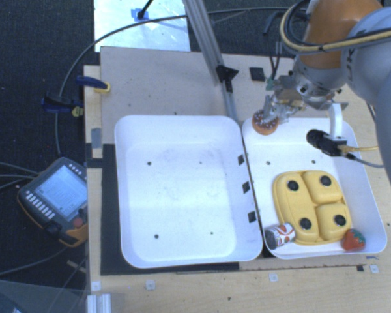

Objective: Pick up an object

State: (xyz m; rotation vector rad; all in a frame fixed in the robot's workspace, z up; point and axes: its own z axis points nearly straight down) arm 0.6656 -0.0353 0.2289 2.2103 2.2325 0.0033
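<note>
Grey arm [378, 51] — orange band (glossy), yellow and black cables looping its wrist.

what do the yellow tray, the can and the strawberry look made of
Yellow tray: likely moulded plastic, smooth with soft glare and rounded compartments. Can: probably metal, shiny silver end, printed red and white side. Strawberry: seemingly plastic or rubber toy, uniform glossy red; too small to be sure.

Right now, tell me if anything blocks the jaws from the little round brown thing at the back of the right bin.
Nothing visible does. The gripper sits directly over the round brown object at the right bin's far left corner. The yellow tray, can and strawberry lie well nearer the camera.
</note>
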